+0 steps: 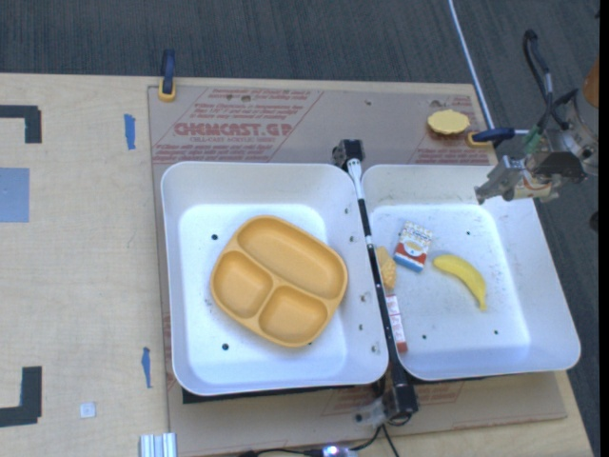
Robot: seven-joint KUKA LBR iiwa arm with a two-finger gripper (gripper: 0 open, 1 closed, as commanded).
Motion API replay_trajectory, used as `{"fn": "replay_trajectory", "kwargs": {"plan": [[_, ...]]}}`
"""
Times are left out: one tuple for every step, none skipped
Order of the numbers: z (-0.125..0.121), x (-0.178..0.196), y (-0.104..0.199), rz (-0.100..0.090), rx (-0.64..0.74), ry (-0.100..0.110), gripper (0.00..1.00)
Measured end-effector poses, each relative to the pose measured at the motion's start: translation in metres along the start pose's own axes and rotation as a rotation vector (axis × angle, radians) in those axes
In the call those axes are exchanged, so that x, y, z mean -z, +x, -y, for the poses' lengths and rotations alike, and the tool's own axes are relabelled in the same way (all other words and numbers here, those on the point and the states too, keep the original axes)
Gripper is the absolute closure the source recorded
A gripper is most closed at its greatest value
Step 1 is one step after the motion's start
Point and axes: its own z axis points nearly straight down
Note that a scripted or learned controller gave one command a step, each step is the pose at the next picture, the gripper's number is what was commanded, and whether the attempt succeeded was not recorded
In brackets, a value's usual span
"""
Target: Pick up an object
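Left bin [190, 198] held a yellow three-compartment plate [278, 281], lying flat near its centre, likely placed as clutter. Right bin [533, 293] carried the candidates: a toy banana [462, 279] lying loose mid-floor, a small red-and-white carton [413, 248] just left of it, and what looked like a corn cob [386, 267] tucked against the dividing wall. Gripper [514, 181] hung over the right bin's far rim, nothing visibly held; jaw opening could not be told.

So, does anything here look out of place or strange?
One thing: a small yellow round object lies on the board behind the right bin, outside both bins, while the banana and small carton lie inside it.
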Motion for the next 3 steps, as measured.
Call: {"fn": "replay_trajectory", "kwargs": {"plan": [[-0.008,-0.165,-0.041,0.0,-0.001,0.0,0.0],[0.021,-0.195,0.013,-0.001,0.001,-0.001,0.0],[0.056,-0.195,0.039,-0.001,-0.001,-0.001,0.0]]}}
